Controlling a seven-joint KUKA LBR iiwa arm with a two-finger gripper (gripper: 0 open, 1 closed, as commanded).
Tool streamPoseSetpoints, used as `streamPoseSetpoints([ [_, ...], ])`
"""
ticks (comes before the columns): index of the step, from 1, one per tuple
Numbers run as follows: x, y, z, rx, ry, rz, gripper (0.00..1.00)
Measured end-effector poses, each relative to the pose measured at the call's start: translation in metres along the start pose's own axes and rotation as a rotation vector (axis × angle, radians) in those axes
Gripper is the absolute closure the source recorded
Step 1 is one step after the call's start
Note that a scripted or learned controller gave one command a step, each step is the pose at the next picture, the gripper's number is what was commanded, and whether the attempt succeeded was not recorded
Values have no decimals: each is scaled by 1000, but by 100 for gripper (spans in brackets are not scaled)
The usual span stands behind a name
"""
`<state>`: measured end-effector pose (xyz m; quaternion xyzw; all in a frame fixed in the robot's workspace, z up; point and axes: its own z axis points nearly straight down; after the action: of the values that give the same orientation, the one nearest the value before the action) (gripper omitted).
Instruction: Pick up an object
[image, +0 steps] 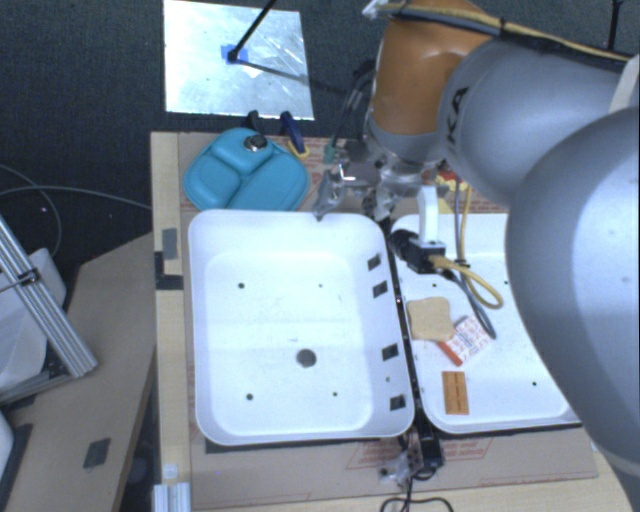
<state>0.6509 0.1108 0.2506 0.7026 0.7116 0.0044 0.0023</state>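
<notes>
My gripper (352, 203) hangs over the far rim of the left bin (215, 300), near the wall shared with the right bin (530, 400). Its two metal fingers (327, 196) stand apart with nothing between them, so it is open. In the right bin lie a tan square piece (430, 318), a red and white packet (468, 338) touching it, and an orange block (455, 392) nearer the front. A small dark round disc (306, 358) rests on the left bin's floor. The arm hides the right bin's far right part.
A blue lidded container (245, 172) sits behind the left bin, just left of the gripper. A shiny metal sheet (235, 58) lies farther back. Black clips (384, 290) line the wall between the bins.
</notes>
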Motion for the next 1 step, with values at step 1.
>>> streamPoseSetpoints([
  [1, -24, -19, 67, 14, -4, 14, 0],
])
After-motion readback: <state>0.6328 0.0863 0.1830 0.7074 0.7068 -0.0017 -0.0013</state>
